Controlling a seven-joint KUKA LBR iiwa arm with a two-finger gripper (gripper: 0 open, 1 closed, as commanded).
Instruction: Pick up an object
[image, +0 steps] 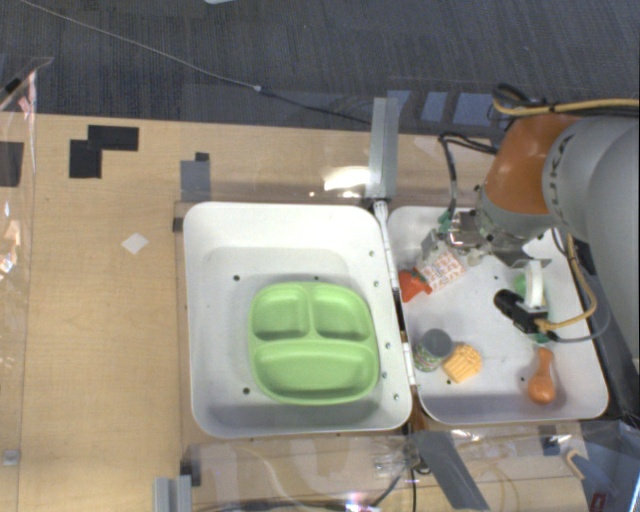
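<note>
Wood bench (100, 330) under me, pale, with two white bins on it side by side. Nearest the camera in the right bin (480, 402), an orange-brown drumstick (541, 378) lies close to the right wall, thick end toward the front. To its left sits a yellow waffle (461, 363), and touching that, or very nearly, a small round can (433, 348) seen from above, close to the wall that the bins share.

Level with those, the left bin (215, 300) holds a green plate (313, 340) with three compartments, lying flat near the bin's middle.

Farther back in the right bin a red piece (412, 285) rests against the shared wall. Just beside it lies a white packet (441, 268) with red print, tilted. This is the thing closest to me. My claw (455, 238) is right at the packet's far edge, low in the bin's back half. How far it is open I cannot tell, and I cannot tell whether it has hold of the packet.

My arm (590, 180) comes in from the right over the bin's back corner, orange band showing above the wrist. Beyond the bins, black tape (100, 148) marks the bench, and then comes dark floor (300, 50).
</note>
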